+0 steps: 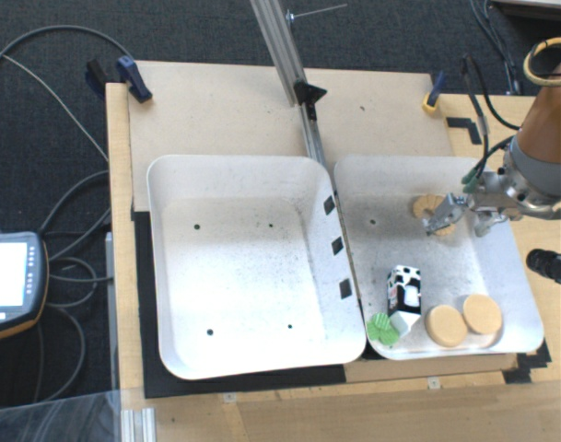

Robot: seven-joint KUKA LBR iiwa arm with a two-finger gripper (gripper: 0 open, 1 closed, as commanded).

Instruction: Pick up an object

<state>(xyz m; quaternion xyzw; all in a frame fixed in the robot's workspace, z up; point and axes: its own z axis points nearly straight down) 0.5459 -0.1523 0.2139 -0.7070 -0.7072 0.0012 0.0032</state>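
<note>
In the right bin (506,251) my gripper (464,220) hangs low near the far right side, open, with nothing between its fingers. Its left finger (442,217) touches or overlaps a tan round disc (426,206) lying on the bin floor; the disc sits to the left of the gap. Nearer the front stands a black-and-white patterned box (405,289), with a small green object (382,329) at its foot. Two more tan discs (447,326) (483,314) lie side by side at the front right corner.
The left bin (169,191) sits beside the right one, with a ridge and black clips (337,245) between them. A metal pole (278,40) slants over the bench's back. Blue (133,74) and yellow (433,101) clamps grip the board's far edge.
</note>
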